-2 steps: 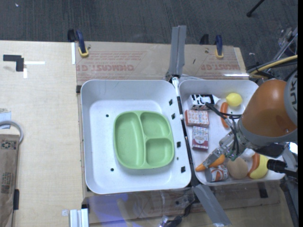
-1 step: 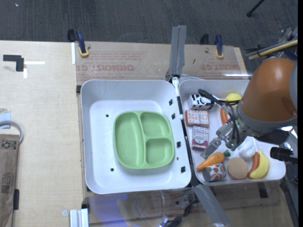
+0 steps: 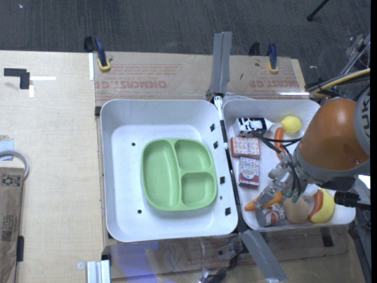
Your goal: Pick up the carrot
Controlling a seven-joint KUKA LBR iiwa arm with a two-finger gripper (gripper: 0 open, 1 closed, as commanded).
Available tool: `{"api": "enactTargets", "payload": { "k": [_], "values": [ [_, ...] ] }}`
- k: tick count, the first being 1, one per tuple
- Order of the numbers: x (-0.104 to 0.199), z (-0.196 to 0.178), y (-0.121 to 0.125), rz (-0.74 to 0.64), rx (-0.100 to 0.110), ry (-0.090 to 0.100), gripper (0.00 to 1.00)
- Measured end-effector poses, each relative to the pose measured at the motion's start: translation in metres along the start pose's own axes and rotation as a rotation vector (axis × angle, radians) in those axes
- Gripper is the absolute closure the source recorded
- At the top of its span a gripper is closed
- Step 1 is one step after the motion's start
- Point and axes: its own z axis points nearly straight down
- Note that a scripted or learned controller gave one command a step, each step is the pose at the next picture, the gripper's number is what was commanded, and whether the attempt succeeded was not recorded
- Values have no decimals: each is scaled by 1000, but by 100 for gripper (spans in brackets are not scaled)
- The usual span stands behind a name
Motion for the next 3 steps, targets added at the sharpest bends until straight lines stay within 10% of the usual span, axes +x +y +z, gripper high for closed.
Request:
{"api": "enactTargets", "payload": {
  "k": [1, 2, 3],
  "values": [
    [0, -10, 0, 2, 1, 6, 100],
    [-1, -19, 0, 6, -1, 4, 100],
    [32, -98, 34, 311, 14, 15, 100]
  ]
}}
